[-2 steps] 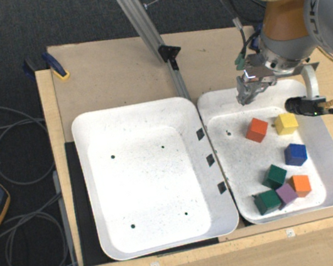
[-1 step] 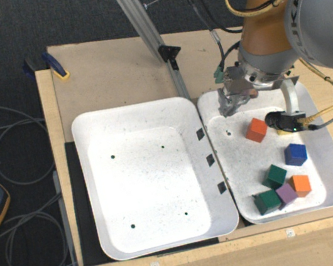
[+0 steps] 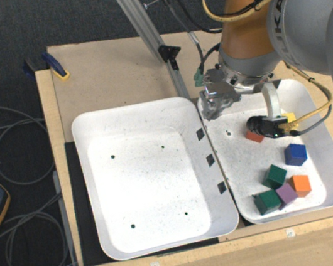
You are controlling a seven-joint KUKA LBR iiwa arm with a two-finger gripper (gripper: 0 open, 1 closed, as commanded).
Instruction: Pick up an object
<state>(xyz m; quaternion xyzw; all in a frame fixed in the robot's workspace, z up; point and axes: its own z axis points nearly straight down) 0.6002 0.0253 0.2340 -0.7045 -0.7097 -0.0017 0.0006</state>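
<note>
Gripper [image 3: 214, 103] sits low over the upper-left corner of the right bin [image 3: 317, 102], beside the bins' shared edge. Can't tell how open or whether it holds anything. Red block [image 3: 255, 137] near it; blue block [image 3: 295, 154], green block [image 3: 275, 175] and orange block [image 3: 301, 184] well apart.

I see the left bin [image 3: 142, 178] beside the right bin [image 3: 242, 163], which holds blocks [image 3: 286, 193] clustered near its front edge.

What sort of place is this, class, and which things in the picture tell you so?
Probably a robotics lab: a grey-and-orange robot arm reaches over two white bins, small coloured blocks lie in the right one, and loose cables trail across the floor.
</note>
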